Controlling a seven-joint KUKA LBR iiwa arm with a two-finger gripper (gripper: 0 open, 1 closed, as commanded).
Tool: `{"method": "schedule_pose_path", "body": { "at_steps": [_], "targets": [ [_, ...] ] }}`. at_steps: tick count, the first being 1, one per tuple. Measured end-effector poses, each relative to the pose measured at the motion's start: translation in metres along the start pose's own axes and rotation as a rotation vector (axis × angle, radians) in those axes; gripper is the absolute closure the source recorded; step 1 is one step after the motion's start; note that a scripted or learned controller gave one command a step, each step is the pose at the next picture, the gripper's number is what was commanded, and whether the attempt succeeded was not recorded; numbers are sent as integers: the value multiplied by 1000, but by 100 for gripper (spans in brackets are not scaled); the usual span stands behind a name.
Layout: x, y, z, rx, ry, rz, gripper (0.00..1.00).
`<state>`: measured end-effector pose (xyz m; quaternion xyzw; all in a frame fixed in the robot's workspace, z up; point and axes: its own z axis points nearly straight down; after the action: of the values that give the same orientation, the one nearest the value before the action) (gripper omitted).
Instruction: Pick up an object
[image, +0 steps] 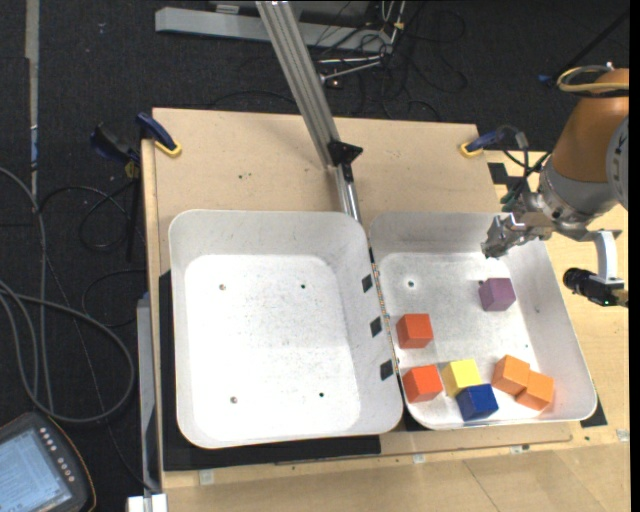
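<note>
Purple cube (496, 293) lies in the right bin (560, 330), just below and apart from the fingers (497, 243), whose opening I cannot tell and which visibly hold nothing.

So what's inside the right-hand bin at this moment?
The right bin holds seven blocks: a purple block, four orange blocks, a yellow block and a blue block. The gripper covers part of the far rim.
</note>
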<state>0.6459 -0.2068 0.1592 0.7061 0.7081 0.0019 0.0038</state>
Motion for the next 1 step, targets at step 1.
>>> {"method": "schedule_pose_path", "body": {
  "at_steps": [1],
  "targets": [
    [-1, -8, -58, 1, 0, 3, 100]
  ]
}}
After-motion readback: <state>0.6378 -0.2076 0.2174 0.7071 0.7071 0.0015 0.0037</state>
